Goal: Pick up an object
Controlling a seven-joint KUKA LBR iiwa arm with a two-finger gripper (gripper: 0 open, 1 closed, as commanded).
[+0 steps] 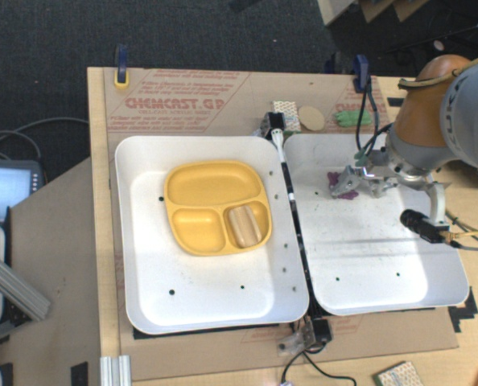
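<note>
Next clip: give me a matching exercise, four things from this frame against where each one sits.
Things:
1. yellow tray
2. tan block
3. purple object
4. claw

Places:
A. lower right compartment of the tray
B. left bin
C. right bin, near its upper left corner
D. right beside the purple object, over the right bin

Pairs: 1-B, 2-A, 3-C, 4-D

The gripper (353, 182) sits low over the far part of the right bin (384, 272), with a small object (341, 184) at its fingertips on that bin's floor. To the claw's left, across the shared rims, the left bin (142, 240) holds a divided tray (211, 185), and a block (242, 224) lies in the tray's near-right compartment. Beyond the claw, on the bench past the bins' far rims, rests a round disc (311, 118).
</note>
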